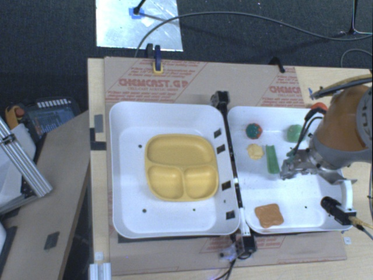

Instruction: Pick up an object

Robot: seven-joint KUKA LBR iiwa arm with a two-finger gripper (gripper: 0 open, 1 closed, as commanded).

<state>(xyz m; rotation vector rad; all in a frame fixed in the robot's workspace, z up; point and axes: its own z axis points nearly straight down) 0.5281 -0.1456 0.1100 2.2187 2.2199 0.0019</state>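
Camera view
Worktop [192, 77]: carries two shallow white bins side by side.
Left bin [125, 127]: holds a yellow divided tray [179, 167], three compartments.
Right bin [303, 212]: holds a teal ball [253, 130], a pale yellow lump [254, 151], a green stick [271, 159], a light green block [293, 133] and a brown toast-like piece [268, 214] near the front wall.
Arm [347, 127]: reaches in from the right, orange band above the wrist.
Jaws [289, 169]: low over the right bin, just right of the green stick; whether released or clenched, cannot tell.
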